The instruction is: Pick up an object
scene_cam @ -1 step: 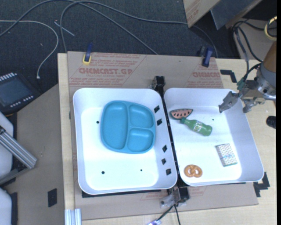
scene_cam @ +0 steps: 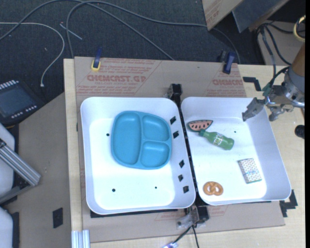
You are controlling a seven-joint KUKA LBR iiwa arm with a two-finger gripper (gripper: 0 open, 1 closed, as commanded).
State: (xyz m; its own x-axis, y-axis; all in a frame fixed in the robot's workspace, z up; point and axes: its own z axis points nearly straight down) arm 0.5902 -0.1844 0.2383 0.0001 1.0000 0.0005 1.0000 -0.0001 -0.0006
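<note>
Arm (scene_cam: 299, 72) cut off by right edge above wrist. Gripper (scene_cam: 264, 110) fingers: one blurred, other hard to separate from wrist hardware. Print on small patterned packet (scene_cam: 250, 170) too small to read. Cardboard box (scene_cam: 220, 10) cropped at top edge.

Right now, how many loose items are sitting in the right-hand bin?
4. A watermelon slice near the bin's upper left, a green bottle lying just below it, a small patterned packet toward the right, and a pretzel at the lower left. None looks hidden.
</note>
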